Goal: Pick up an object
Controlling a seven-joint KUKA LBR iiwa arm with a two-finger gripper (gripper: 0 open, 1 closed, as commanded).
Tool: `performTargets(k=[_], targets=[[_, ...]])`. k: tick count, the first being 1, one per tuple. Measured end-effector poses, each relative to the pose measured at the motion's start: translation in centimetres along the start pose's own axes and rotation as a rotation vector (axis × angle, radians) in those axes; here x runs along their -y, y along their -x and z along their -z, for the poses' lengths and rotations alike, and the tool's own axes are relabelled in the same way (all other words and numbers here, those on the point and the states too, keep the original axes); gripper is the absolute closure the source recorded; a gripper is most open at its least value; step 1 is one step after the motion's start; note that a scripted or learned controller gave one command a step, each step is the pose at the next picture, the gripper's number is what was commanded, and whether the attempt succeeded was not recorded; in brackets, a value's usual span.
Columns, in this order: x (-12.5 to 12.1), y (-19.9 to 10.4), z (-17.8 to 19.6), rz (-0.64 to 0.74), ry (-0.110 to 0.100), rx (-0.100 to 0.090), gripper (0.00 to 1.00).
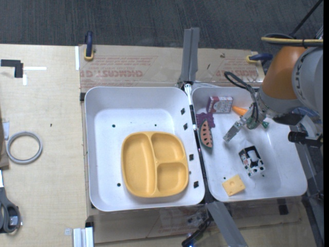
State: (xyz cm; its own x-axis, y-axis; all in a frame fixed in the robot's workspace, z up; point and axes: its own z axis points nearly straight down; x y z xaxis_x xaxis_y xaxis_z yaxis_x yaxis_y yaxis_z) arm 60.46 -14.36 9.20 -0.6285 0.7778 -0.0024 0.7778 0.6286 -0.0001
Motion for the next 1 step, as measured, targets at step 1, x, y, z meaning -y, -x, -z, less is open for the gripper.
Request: performTargets(k=[1], targets=[[-6.80, -0.05, 0.06, -0.082, 0.000, 0.001, 0.00]])
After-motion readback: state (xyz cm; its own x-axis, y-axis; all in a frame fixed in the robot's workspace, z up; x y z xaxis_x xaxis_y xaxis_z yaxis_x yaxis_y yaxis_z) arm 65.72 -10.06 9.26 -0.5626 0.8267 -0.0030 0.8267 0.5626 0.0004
